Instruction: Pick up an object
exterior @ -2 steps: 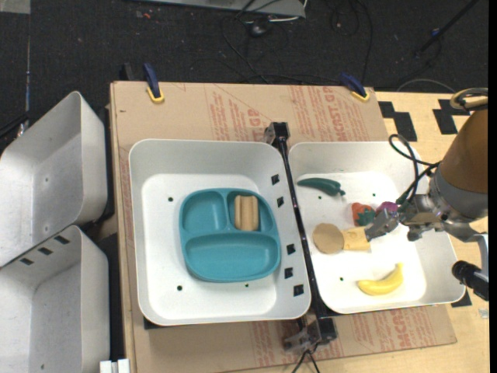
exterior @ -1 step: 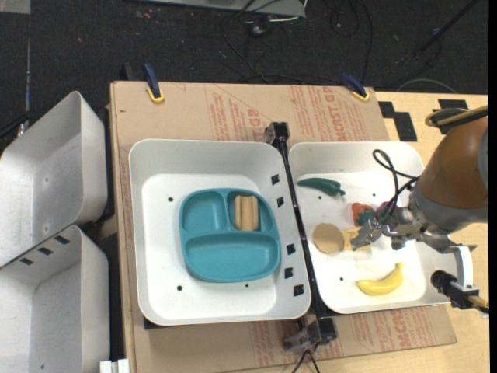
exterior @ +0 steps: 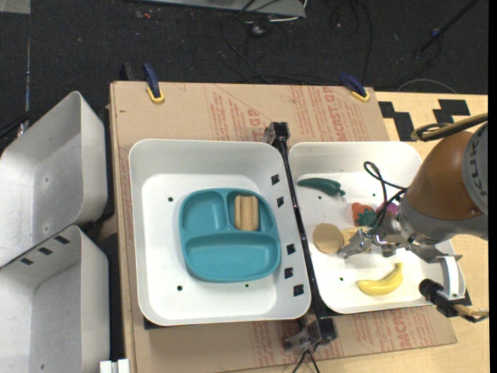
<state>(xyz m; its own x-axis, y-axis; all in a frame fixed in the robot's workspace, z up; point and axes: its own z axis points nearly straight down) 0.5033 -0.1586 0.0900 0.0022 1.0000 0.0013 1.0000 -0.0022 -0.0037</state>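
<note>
Camera view, contents by size:
- worktop (exterior: 233, 107), brown board; bears two white bins side by side
- left bin (exterior: 155, 177); holds a teal divided tray (exterior: 225, 247) with a tan block (exterior: 246, 212) in its upper right compartment
- right bin (exterior: 334, 162); arm (exterior: 446, 185) reaches over it
- gripper (exterior: 365, 243) low beside a tan round piece (exterior: 328, 238); jaws' spread: cannot tell
- yellow banana (exterior: 380, 282) near front wall; green pepper (exterior: 320, 184) near back; red object (exterior: 363, 210) partly hidden

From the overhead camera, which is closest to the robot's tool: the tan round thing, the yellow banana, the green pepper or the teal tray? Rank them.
Measured from the tool in the right bin:
1. Tan round piece, just to its left.
2. Banana, below it, toward the bin's front.
3. Green pepper, farther up the bin.
4. Teal tray, across in the left bin.
</note>
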